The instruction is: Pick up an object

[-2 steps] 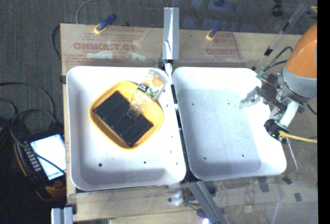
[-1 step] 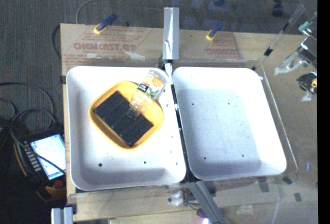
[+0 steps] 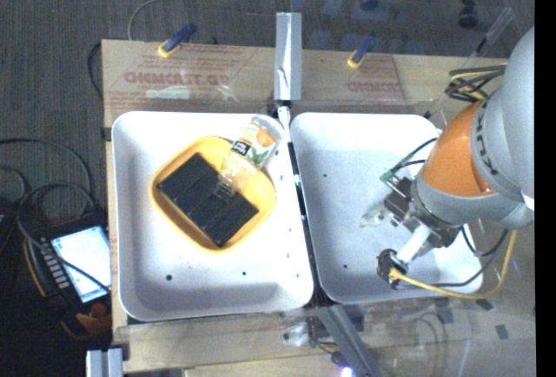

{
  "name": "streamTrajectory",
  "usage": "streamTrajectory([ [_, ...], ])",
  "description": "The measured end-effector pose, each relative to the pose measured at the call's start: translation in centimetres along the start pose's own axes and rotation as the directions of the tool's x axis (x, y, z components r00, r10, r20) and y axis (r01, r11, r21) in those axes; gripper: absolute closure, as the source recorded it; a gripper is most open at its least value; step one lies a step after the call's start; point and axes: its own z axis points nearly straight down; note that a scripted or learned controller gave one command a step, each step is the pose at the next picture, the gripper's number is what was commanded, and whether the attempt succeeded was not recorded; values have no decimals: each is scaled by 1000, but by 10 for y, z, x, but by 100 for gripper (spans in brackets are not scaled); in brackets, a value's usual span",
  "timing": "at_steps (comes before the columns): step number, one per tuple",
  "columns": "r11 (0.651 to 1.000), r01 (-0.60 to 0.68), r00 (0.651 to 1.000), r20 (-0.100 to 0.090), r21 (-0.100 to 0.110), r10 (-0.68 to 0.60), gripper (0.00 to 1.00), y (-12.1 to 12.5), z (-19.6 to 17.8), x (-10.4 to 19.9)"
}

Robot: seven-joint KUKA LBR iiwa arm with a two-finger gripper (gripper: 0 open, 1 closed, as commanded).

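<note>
Hanging over the right bin (image 3: 347, 262), its opening impossible to tell, the hand (image 3: 398, 200) seems not yet to be reaching, so next it must cross to the left bin (image 3: 139, 280), where a bottle (image 3: 252, 145) lies against a yellow dish (image 3: 163, 193).

Red print on the cardboard sheet (image 3: 174, 76) behind the left bin (image 3: 130, 219) read roughly "CHEMCAST". Similar red print behind the right bin (image 3: 347, 141) was too faint to read. The label on the clear bottle (image 3: 252, 143) was illegible.
</note>
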Motion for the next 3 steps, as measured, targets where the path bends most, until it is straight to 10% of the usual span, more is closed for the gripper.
streamTrajectory([
  [1,978,-209,978,0,-4,209,0,40,-96,-48],
  [2,1000,-13,1000,0,-5,13,0,37,-155,-50],
  [3,944,-329,944,0,-8,329,0,21,-269,-35],
])
